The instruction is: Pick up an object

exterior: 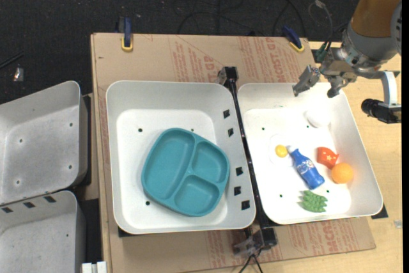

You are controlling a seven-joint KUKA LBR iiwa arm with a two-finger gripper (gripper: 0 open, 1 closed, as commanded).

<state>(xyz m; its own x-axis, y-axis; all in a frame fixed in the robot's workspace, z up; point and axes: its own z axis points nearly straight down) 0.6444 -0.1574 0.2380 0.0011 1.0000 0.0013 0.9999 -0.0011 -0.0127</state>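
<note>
In the right bin (pixel 358 156) lie a blue bottle (pixel 307 169), a small yellow ball (pixel 280 151), a red piece (pixel 326 156), an orange ball (pixel 342 173), a green toy (pixel 313 201) and a white object (pixel 316 118) near the back. My gripper (pixel 319 84) hangs above the bin's back rim, fingers spread open and nothing between them. It is well above and behind the white object.
The left bin (pixel 128 105) holds a teal divided plate (pixel 185 171). Black clips run along the seam between the bins (pixel 238 137). Blue clamps (pixel 127 34) pin the cardboard at the back. Spare white bins (pixel 38 131) lie off to the left.
</note>
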